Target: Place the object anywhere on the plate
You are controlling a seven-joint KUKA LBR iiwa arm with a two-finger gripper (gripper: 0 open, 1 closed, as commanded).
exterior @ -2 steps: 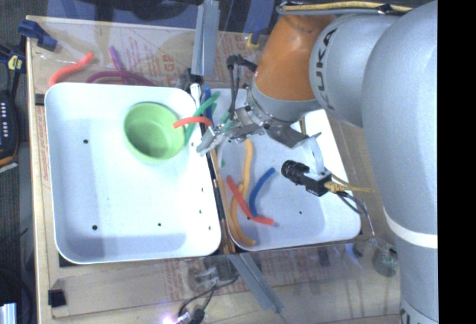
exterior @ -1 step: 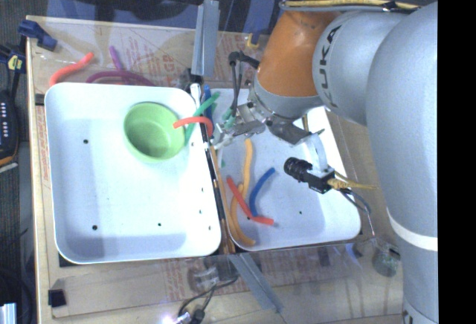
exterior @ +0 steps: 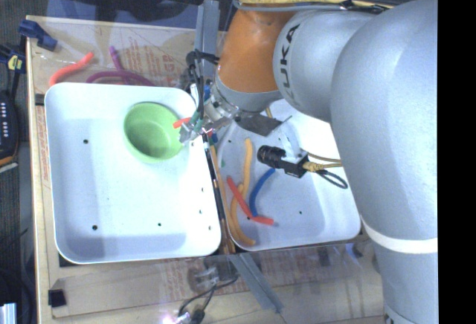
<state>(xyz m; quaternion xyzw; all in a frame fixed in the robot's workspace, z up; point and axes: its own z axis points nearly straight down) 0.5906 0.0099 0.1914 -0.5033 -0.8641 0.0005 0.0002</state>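
1. The claw (exterior: 193,125) hangs at the right rim of the green plate (exterior: 151,131), low over the inner side of the left bin (exterior: 111,203). At this slant I cannot tell whether it is open or closed.
2. A small red piece (exterior: 180,122) shows right at the claw's tip, over the plate's right edge. It seems to be the task's object. I cannot tell whether it is gripped, resting on the rim or just beside the tip.
3. The plate lies in the upper middle of the left bin, and nothing else is seen on it.
4. I judge the step in hand to be the placing itself, with the claw brought to the plate and the release not yet confirmed.
5. If the piece is in the grip, the next move calls for a short shift inward over the plate's hollow. The claw should then let go low, so the piece does not bounce off the rim into the bin.
6. Further out, the right bin (exterior: 327,218) holds a yellow strip (exterior: 248,160), a red strip (exterior: 239,195) and a blue strip (exterior: 260,185), close together and partly crossing.
7. On the surface (exterior: 149,44) beyond the left bin lie a purple loop (exterior: 119,77) and an orange piece (exterior: 71,68).
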